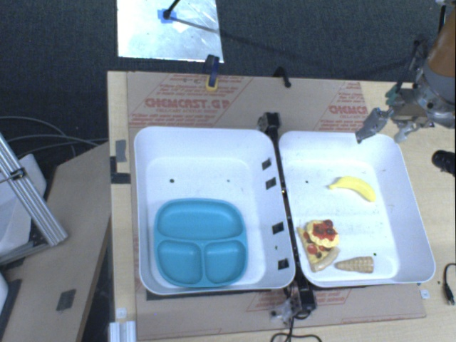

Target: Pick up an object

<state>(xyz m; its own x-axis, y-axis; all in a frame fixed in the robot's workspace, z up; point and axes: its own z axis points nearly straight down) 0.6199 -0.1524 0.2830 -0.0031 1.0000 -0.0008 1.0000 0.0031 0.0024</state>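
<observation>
Hovering with fingers (385, 125) spread wide and empty, the arm stood just beyond the right bin's (410, 191) far rim, the banana (353, 187) lying crosswise below them.

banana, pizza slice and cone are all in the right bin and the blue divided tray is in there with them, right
Not quite. The camera view shows the blue divided tray in the left bin, alone. The banana, pizza slice and cone are indeed all in the right bin.
</observation>
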